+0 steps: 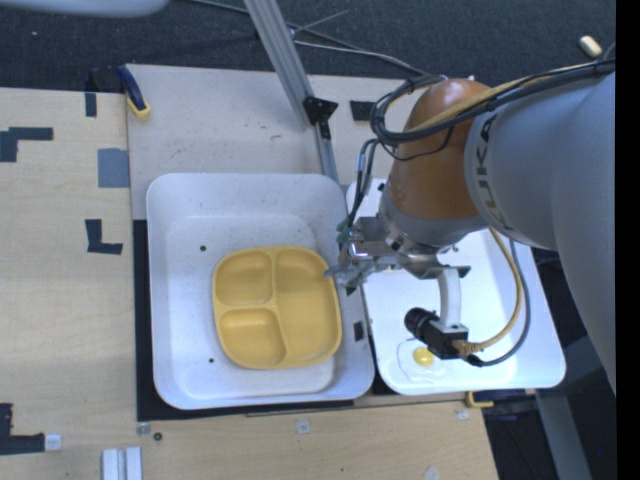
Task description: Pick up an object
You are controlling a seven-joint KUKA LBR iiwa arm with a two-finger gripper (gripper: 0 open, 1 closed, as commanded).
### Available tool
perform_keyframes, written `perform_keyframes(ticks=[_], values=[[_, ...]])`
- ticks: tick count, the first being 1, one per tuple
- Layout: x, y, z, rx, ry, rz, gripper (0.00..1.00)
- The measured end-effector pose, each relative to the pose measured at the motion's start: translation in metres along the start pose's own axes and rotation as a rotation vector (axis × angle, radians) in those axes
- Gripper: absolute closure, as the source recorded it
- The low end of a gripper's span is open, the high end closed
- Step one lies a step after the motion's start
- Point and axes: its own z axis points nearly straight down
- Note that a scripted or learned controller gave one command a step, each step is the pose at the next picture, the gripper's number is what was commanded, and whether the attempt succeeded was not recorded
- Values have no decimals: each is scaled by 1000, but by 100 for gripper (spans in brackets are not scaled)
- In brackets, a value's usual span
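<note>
One yellow divided plate just left of the gripper, finger state indiscernible

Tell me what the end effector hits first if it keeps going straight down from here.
Probably the right rim of the yellow divided plate in the left bin; the end effector sits at that edge. Height is hard to judge from this slanted view.

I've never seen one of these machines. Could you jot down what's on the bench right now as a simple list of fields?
Arm: grey with an orange band, reaching in from the right
Gripper: low, at the divided plate's right edge, where the two bins meet
Left bin: holds a yellow divided plate with three compartments
Right bin: holds a small yellow object
Object held: cannot tell
</note>
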Motion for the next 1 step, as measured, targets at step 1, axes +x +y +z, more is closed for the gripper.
perform_keyframes(ticks=[1], values=[[56,-13,10,1,1,-2,100]])
